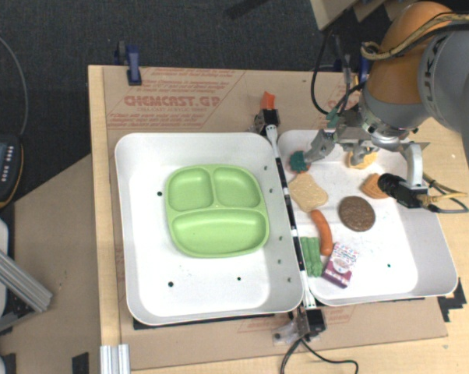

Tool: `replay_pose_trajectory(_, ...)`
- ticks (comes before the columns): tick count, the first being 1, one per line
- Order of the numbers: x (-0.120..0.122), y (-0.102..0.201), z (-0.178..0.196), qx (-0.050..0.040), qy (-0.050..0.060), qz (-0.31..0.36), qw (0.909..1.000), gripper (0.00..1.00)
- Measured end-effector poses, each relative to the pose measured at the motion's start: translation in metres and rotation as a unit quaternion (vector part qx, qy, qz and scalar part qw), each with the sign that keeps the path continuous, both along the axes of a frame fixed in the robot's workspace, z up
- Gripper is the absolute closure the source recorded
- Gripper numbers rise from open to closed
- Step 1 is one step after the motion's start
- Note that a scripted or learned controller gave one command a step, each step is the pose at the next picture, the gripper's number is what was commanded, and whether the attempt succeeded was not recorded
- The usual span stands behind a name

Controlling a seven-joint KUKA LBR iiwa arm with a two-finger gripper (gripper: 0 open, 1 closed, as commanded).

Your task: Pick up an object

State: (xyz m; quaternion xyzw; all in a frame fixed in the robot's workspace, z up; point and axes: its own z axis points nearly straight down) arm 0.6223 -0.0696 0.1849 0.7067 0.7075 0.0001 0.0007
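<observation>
My gripper [364, 148] hangs over the far part of the right bin [421, 275], directly above a tan bread-like piece [364, 160]. An orange-brown piece [372, 185] lies just in front of it. A small teal object [297, 160] sits to the gripper's left near the divider. Further forward lie a slice of toast [307, 191], a round brown patty [357, 213], an orange sausage [322, 231], a green stick [310, 255] and a pink packet [340, 265]. Nothing visibly hangs from the gripper.
The left bin [141, 209] holds a green divided plate [216, 210] in its middle. A ridge [285, 201] separates the two bins. The arm's grey and orange body [410, 68] reaches in from the upper right over the bench's far edge.
</observation>
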Motion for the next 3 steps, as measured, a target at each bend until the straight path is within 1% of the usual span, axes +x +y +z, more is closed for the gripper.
replay_pose_trajectory(1,0.042,-0.026,-0.082,-0.0006,0.001,-0.001,1.0,0.0)
replay_pose_trajectory(2,0.044,-0.025,-0.102,0.0004,0.002,0.0,1.0,0.0)
replay_pose_trajectory(3,0.045,-0.025,-0.089,-0.0004,-0.001,0.0,1.0,1.0)
